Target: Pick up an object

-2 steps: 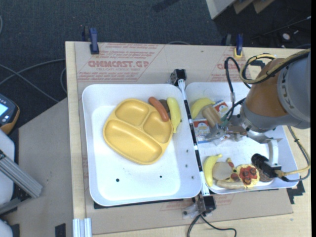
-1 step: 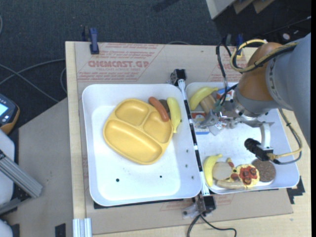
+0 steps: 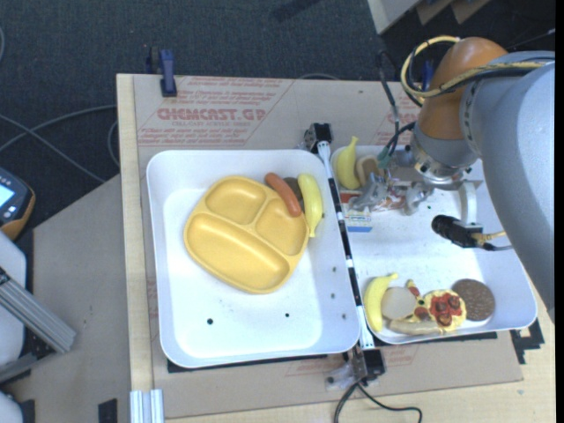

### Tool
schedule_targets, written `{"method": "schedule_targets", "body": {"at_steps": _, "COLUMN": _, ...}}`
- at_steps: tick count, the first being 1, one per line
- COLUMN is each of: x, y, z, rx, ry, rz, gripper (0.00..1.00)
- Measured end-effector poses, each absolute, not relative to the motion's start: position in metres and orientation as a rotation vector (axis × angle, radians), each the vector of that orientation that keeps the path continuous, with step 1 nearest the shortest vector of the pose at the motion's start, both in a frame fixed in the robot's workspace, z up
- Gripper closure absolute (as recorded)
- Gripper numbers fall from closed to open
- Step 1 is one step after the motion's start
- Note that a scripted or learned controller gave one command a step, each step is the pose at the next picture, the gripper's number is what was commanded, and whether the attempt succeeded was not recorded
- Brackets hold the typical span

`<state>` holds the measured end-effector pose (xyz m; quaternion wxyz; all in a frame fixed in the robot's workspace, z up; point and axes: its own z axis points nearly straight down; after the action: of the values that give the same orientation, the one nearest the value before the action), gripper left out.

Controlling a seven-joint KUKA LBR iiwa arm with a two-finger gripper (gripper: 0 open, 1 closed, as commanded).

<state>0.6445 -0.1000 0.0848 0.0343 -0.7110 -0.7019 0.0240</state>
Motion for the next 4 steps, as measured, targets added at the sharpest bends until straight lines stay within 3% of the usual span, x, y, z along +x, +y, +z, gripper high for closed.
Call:
{"method": "schedule_targets", "body": {"at_steps": 1, "x": 0.651, "y": -0.099, "z": 0.084, "rx": -2.189, "ry": -2.150, "rz": 0.088, "gripper": 0.00}}
{"method": "schedule_targets", "body": {"at_steps": 2, "x": 0.651, "y": -0.101, "z": 0.084, "rx": -2.189, "ry": -2.150, "rz": 0.085, "gripper": 0.00}}
{"method": "schedule_targets", "body": {"at_steps": 3, "x": 0.544, "y": -0.143, "z": 0.094, "rx": -2.227, "ry": -2.206, "rz": 0.010, "gripper": 0.00}}
{"method": "schedule_targets", "body": {"at_steps": 4, "x": 0.606, "y": -0.129, "z": 0.084, "rx": -2.221, "ry": -2.229, "rz": -0.004, "gripper": 0.00}}
